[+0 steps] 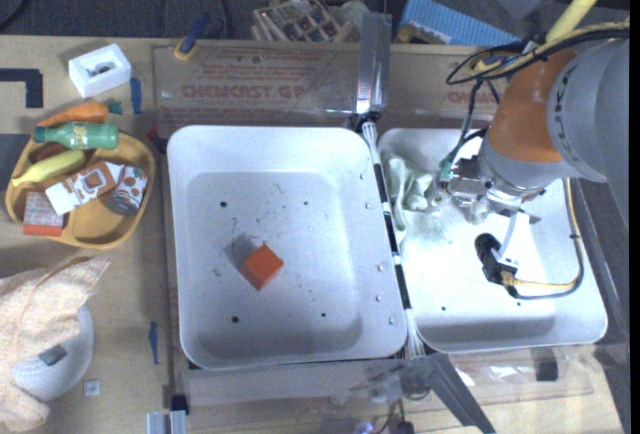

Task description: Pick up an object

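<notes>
Jaws: state hidden under the wrist, cannot tell; the gripper [478,204] sits low in the right bin [560,322]. One orange block [263,266] well to the jaws' left, on the left bin [200,172] floor. One pale green object [402,190] just left of the jaws.

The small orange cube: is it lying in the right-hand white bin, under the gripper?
No, the small orange cube lies in the left white bin, while the gripper is over the right white bin.
</notes>
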Action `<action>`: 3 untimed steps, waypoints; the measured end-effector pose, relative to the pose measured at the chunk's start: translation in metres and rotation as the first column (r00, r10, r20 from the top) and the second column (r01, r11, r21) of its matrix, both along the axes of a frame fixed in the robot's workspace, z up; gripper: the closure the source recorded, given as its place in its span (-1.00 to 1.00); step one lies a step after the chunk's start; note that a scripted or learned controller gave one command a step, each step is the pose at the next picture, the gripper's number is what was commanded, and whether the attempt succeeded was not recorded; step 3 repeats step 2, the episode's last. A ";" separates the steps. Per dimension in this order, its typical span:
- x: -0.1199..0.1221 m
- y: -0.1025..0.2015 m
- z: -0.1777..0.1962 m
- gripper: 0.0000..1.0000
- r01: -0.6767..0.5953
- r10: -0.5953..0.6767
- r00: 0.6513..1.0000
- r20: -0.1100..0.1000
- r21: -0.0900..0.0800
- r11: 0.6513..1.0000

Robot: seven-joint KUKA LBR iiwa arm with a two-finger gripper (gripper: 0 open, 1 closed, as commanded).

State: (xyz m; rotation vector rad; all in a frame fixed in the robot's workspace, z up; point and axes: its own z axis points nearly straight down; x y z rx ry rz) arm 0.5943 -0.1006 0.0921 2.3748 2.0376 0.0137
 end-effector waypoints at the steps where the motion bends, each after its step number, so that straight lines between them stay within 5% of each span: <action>1: -0.025 -0.010 0.000 -1.00 0.137 -0.137 0.991 0.000 0.008 0.991; 2: 0.000 -0.063 0.043 -1.00 0.156 -0.156 0.988 -0.014 0.003 0.988; 3: 0.000 -0.063 0.043 -1.00 0.156 -0.156 0.988 -0.014 0.003 0.988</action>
